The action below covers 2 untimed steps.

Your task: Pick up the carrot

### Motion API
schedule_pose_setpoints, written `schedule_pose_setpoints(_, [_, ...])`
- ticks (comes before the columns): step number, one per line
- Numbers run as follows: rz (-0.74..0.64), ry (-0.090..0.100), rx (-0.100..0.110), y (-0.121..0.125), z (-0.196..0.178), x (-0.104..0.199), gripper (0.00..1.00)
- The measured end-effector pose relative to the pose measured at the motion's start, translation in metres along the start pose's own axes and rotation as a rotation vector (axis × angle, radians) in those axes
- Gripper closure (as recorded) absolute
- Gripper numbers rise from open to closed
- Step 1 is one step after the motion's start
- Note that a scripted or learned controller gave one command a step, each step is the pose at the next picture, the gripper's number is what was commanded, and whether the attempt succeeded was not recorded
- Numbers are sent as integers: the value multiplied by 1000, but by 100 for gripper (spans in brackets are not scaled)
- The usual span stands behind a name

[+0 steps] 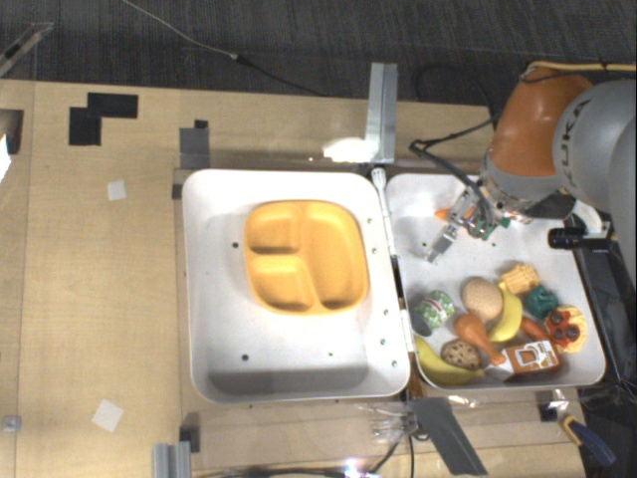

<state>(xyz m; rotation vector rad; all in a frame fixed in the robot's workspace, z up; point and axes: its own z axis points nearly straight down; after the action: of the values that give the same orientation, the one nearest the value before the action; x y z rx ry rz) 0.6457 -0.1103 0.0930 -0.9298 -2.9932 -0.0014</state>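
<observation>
Nearest the front edge, right bin [595, 366]: a heap of toy food packed into its near half. A yellow banana [445, 364] lies along the front wall w/ a brown cookie [460, 354] on it. Just behind, the carrot [478, 337] lies on a slant, orange, fat end toward the left-back, tip pointing at a small juice carton [530, 358]. It's wedged in the pile: touching the cookie at the front, a tan potato [482, 298] at the back, a 2nd banana [509, 317] curving along its right. Left of it a green-and-white round thing [433, 310], can't tell what. Right side of heap: corn cob [519, 278], dark green piece [541, 301], red-orange bits by the bin's right wall.

Left bin [204, 297] sits alongside, walls touching at the middle. In it a yellow divided tray [304, 255], 3 compartments, approx. centred toward the back.

Further back in the right bin, the floor is bare white and the gripper [439, 249] hangs there, pointing down-left, grey fingers w/ green and orange parts at the wrist. Nothing between the fingers; whether spread or pressed together, can't tell at this size. Carrot is well apart from it, nearer the front and a bit to the right, w/ the potato between the two.

Behind that, the arm [557, 137], orange band and grey shell, comes in from the right over the bin's back corner. Black cable loops by it. Wooden bench [90, 297] all round, black markers at far left.
</observation>
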Motion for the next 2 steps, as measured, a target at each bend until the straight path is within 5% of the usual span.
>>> schedule_pose_setpoints(1, [212, -18, -11, -47, 4, 64, 0])
schedule_pose_setpoints(2, [398, 7, 7, -1, 4, 4, 0])
